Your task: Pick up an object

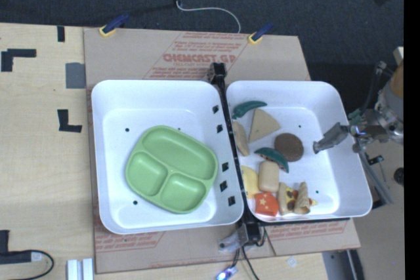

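The right white bin (341, 108) holds several toy food pieces. Among them are a brown round disc (288, 146), a tan wedge (264, 124), two teal curved pieces (248, 106) (272, 155), a beige block (268, 175), a red piece (265, 203) and a yellow piece (248, 177). My gripper (326, 140) hangs over the right side of this bin, a short way right of the brown disc. Nothing shows in its grasp. The arm reaches in from the right edge.
The left white bin (108, 101) holds a green divided plate (172, 168). A black clip strip (226, 141) joins the two bins. Both bins rest on a cardboard sheet (197, 52) over the wooden bench. A white cable (197, 8) lies behind.
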Available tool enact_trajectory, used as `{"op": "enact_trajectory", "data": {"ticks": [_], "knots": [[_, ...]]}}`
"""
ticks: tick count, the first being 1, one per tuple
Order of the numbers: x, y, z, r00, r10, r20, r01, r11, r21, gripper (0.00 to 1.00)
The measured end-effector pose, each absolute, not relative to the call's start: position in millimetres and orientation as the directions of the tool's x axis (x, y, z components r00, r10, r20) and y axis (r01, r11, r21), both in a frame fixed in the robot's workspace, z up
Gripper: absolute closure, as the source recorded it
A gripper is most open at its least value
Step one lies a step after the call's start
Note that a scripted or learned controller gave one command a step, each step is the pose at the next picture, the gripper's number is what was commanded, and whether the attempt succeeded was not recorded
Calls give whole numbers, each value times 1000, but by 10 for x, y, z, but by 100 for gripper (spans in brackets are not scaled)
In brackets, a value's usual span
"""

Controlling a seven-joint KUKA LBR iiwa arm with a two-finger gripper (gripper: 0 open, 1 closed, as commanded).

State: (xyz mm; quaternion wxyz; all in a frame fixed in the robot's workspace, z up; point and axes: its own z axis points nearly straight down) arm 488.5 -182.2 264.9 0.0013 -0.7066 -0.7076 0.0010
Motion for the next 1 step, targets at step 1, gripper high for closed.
{"op": "enact_trajectory", "data": {"ticks": [1], "knots": [[4817, -1431, 1555, -3, 1000, 6, 1000, 3, -13, 0]]}}
